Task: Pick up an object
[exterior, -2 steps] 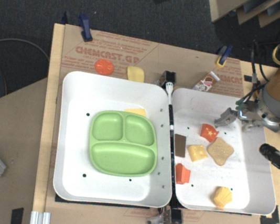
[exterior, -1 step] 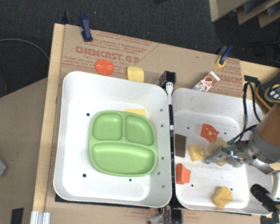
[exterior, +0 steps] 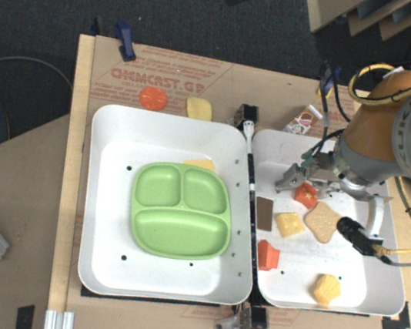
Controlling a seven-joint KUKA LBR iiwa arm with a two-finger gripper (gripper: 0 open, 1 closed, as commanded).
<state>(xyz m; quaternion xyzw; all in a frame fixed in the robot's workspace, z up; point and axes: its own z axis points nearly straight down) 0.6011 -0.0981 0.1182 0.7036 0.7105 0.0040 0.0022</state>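
Observation:
My gripper (exterior: pixel 306 180) hangs low over the back of the right bin (exterior: pixel 379 294), reaching in from the right. A small red piece (exterior: pixel 306 195) lies directly under it, touching or nearly touching it. Just in front lie a tan bread-like slice (exterior: pixel 321 221) and a pale yellow chunk (exterior: pixel 289 225). A brown flat block (exterior: pixel 263 213) rests by the bin's left wall. Nearer the front sit a red-orange piece (exterior: pixel 267 255) and a yellow lump (exterior: pixel 327 289).
The left bin (exterior: pixel 97 251) holds a green divided plate (exterior: pixel 180 210) with a yellow piece (exterior: pixel 200 164) behind it. On the cardboard behind the bins lie an orange disc (exterior: pixel 152 99), a yellow item (exterior: pixel 198 109) and a red-white packet (exterior: pixel 301 122). A black ridge (exterior: pixel 250 199) separates the bins.

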